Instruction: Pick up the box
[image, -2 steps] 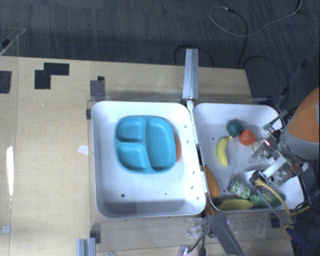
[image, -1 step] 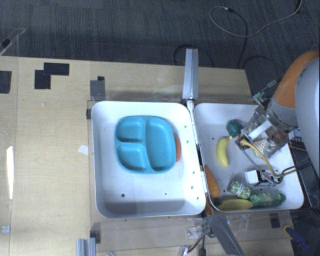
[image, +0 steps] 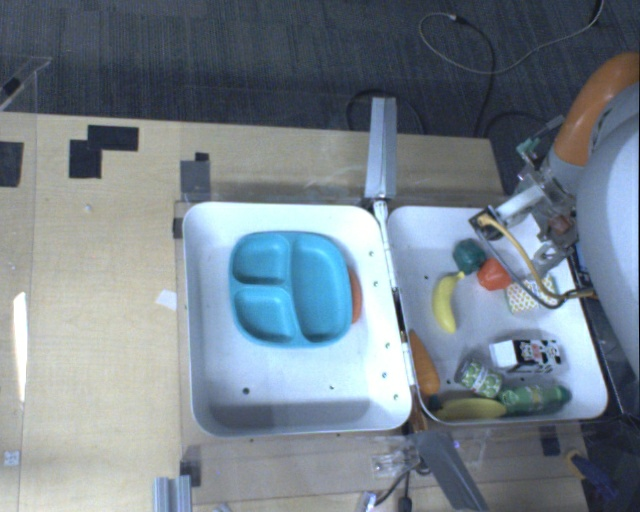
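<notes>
While the pincer hovered over the right bin's far edge, its grip unreadable, the box lay apart, unreached.

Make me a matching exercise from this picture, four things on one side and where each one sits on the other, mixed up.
Things:
1. blue divided plate
2. yellow banana
3. white box
4. gripper

Places:
A. right bin, near its front right corner
B. over the back of the right bin
C. middle of the left bin
D. right bin, near its left side

Pairs: 1-C, 2-D, 3-A, 4-B
</notes>
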